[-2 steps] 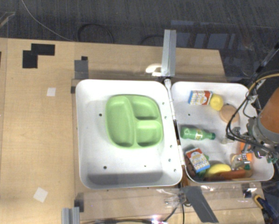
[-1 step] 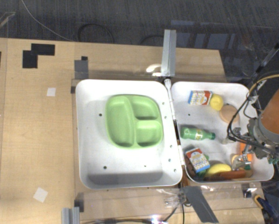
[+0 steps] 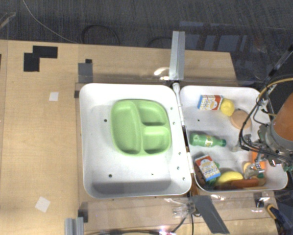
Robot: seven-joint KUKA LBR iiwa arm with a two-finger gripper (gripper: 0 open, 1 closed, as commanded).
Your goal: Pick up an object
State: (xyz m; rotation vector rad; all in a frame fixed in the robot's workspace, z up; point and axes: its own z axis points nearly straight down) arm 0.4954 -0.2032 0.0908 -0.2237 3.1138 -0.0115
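The wooden bench (image 3: pixel 34 146) carries two white bins side by side. The left bin (image 3: pixel 95 131) holds a green divided tray (image 3: pixel 139 126), lying flat near its middle. The right bin (image 3: pixel 185 99) is crowded: a green bottle (image 3: pixel 207 141) on its side at the left, a small carton (image 3: pixel 208 102) and a yellow lemon (image 3: pixel 227 107) at the far end, another carton (image 3: pixel 207 168) and a banana (image 3: pixel 231 176) along the near edge. The grey arm (image 3: pixel 283 131) hangs over the bin's right side, and its gripper (image 3: pixel 255 167) sits low in the near right corner among small objects; I cannot tell how its claw is set.
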